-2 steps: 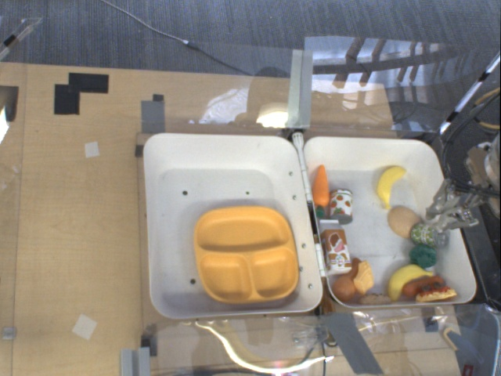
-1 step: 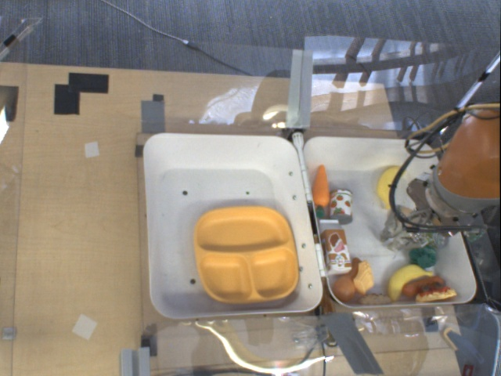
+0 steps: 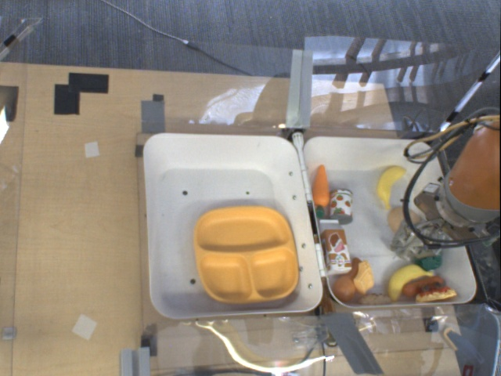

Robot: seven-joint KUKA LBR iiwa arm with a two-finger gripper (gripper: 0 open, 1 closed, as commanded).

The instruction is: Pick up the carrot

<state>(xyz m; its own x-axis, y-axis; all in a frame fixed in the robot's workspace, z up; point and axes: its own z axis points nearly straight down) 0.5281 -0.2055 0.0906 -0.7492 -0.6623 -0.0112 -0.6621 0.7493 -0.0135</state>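
The camera view shows the carrot (image 3: 321,186) lying in the right bin (image 3: 352,149), against its left wall, just beside a small can (image 3: 340,205). The gripper (image 3: 413,240) hangs over the same bin's right side, well apart from the carrot, near a lemon (image 3: 390,185). An orange tray (image 3: 246,253) sits in the left bin (image 3: 219,151).

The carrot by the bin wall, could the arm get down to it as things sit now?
Probably yes. The carrot lies uncovered at the right bin's left wall, a small can just beside it. The gripper sits across the same bin, with nothing between. The wall and can leave little room.
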